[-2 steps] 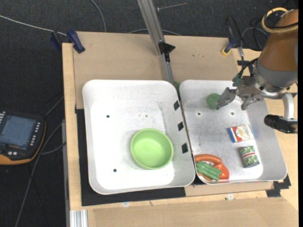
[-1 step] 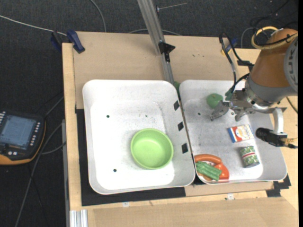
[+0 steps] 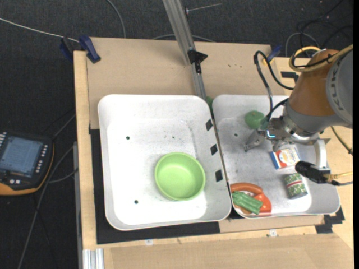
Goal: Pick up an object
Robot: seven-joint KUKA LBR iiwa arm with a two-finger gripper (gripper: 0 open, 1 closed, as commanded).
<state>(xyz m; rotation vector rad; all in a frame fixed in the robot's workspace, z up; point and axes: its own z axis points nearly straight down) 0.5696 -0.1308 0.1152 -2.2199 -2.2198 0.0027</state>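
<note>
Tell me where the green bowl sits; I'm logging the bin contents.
In the camera view, the green bowl lies in the left white bin, toward its lower right corner, close to the divide with the right bin.

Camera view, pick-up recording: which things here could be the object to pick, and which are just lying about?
Could be picked:
green bowl in the left bin
green round object, next to the hand
small carton
green printed can
orange-and-green item at the right bin front edge

Lying about:
handheld pendant on the floor
cables
metal pole
</note>
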